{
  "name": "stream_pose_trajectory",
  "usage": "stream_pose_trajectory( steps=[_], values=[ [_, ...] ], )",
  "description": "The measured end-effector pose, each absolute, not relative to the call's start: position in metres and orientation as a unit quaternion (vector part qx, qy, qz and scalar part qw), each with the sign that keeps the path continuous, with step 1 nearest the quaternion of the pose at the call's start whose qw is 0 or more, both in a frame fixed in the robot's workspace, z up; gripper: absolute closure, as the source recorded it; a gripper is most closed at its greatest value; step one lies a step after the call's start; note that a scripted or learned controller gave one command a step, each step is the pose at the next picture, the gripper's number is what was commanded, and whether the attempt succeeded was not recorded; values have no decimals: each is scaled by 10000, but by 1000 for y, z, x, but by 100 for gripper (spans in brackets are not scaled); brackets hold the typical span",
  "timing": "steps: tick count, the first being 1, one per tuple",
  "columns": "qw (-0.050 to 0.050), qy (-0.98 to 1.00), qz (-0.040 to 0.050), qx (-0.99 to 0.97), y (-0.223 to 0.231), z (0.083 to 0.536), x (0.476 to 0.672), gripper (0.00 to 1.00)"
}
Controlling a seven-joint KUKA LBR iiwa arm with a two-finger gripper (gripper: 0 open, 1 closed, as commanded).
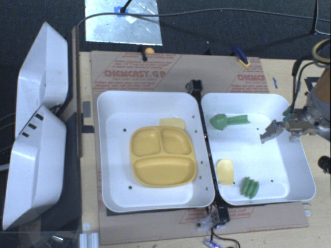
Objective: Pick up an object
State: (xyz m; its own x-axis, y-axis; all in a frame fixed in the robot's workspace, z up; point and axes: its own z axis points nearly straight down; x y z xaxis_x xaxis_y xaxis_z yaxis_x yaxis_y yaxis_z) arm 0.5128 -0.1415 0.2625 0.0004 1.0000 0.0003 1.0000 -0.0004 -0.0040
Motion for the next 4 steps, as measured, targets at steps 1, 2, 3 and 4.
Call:
stream_pose_trajectory(
  steps=[1,2,3,4],
  values=[
    [-4,-7072,-3,-7070,-141,265,514,0],
    [16,-7072,12,-7071,-138,204,510,0],
    [19,-7071,12,-7072,-140,141,508,0],
    [16,-7071,10,-7071,-140,90,507,0]
  ],
)
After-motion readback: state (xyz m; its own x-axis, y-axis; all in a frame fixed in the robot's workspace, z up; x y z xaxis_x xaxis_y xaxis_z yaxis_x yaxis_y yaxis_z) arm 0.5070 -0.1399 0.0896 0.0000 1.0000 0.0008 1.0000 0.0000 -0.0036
